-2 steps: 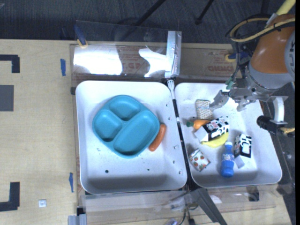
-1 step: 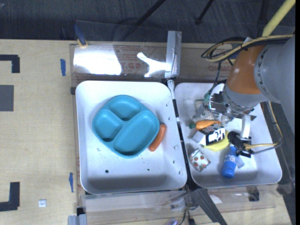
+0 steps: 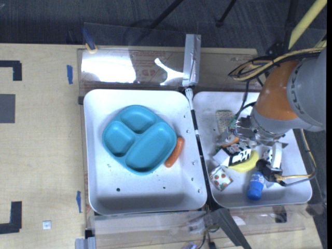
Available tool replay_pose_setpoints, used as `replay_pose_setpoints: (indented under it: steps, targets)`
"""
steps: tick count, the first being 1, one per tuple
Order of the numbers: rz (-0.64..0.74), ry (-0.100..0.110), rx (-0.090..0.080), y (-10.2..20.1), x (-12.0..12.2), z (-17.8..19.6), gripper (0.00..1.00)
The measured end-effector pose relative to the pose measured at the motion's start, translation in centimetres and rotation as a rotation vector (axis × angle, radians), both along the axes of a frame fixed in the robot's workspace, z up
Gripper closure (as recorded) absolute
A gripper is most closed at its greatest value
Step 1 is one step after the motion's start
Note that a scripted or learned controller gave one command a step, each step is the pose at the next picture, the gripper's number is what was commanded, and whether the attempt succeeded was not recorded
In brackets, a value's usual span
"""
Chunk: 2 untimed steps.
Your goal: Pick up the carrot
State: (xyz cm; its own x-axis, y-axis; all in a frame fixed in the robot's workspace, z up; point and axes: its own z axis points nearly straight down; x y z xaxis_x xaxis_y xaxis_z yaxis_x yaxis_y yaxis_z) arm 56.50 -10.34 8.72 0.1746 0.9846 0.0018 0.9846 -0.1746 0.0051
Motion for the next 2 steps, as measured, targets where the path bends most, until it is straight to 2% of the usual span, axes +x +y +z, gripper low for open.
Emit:
replay_pose_setpoints:
  steps: [1, 2]
  targets:
    - [-0.003, -0.004, -0.001, -0.1, 0.1, 1.1, 1.00]
    - [0.185, 0.004, -0.002, 2.4, 4.2, 9.7, 1.00]
